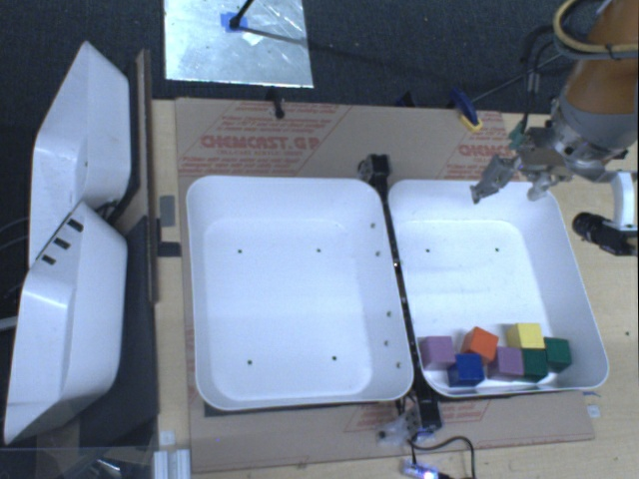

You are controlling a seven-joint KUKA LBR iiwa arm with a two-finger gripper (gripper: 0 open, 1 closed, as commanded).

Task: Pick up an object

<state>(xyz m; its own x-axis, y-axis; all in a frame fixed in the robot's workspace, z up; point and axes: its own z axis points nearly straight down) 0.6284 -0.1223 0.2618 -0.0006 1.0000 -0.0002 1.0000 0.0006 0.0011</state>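
Note:
Several small blocks lie bunched at the near edge of the right bin point(559, 267): a purple one point(436, 350), a blue one point(466, 368), an orange one point(480, 342), a mauve one point(510, 360), a yellow one point(526, 335) and a green one point(552, 353). My gripper point(511, 185) hangs over the far rim of the right bin, well away from the blocks. Its two fingers are spread apart, open, with nothing between them.
The left bin point(290, 287) sits beside the right one, a black divider point(397, 267) between them. Both rest on a cardboard sheet point(260, 138). A metal plate point(238, 28) lies at the back. White curved housings point(70, 247) stand at the far left.

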